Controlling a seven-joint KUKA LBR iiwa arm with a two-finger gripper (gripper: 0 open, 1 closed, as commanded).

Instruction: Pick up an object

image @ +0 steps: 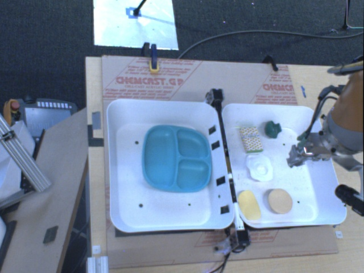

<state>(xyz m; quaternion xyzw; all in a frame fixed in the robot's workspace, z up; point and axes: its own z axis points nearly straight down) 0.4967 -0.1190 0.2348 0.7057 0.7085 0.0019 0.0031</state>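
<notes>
Yellow piece (249,205) and tan disc (280,201) lie at the near edge of the right bin (324,212), gripper (294,156) above.

Further back in that bin sit a white cup-like piece (260,168), a speckled sponge (251,139) and a dark green lump (272,129). A blue divided plate (176,157) lies in the left bin (122,209). From the right the arm (344,124) reaches in; its gripper hangs over the bin's right half, just right of the white piece, with nothing seen between its fingers. Whether they are spread or pressed together I cannot tell.
</notes>
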